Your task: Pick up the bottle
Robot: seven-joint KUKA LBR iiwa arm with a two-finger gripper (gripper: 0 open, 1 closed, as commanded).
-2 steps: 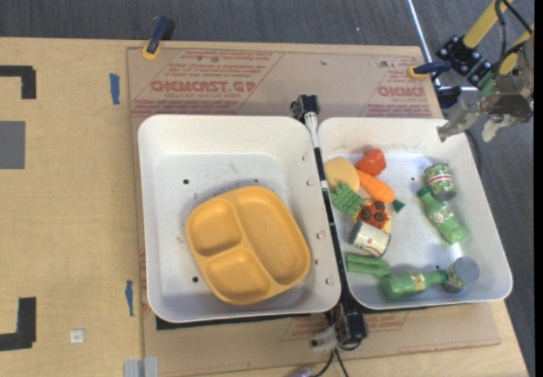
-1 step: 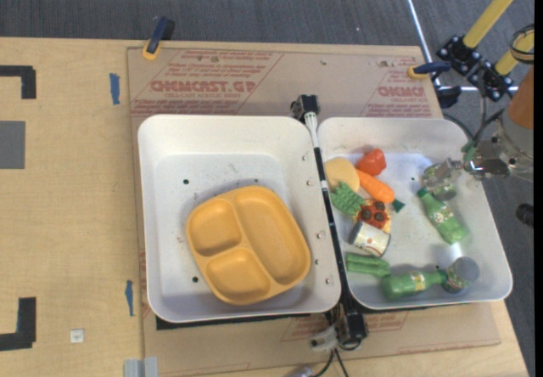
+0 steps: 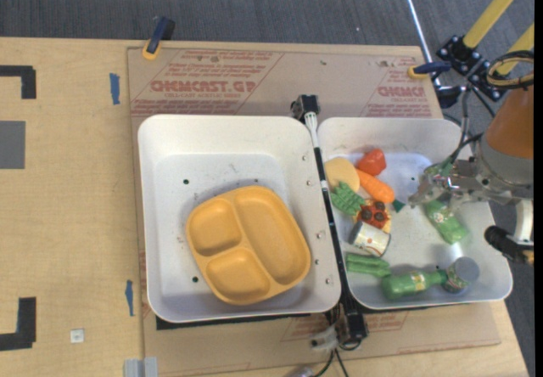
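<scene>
Bench (image 3: 68, 197) bears two white bins (image 3: 161, 197), seemingly on cardboard.

On my left bin (image 3: 161, 197) rests a yellow tray (image 3: 246, 241) with three compartments, tilted a little. In my right bin (image 3: 492, 282) a heap sits near the divider: a pale yellow piece (image 3: 343, 171), a red piece (image 3: 371, 161) and a carrot (image 3: 377, 188) touching it, a green block (image 3: 345, 199) below, then a small white box (image 3: 372, 238). A green bar (image 3: 366, 265) lies under the box. A light green lump (image 3: 447, 224) lies apart to the right, and a grey disc (image 3: 463, 269) near the front corner.
</scene>
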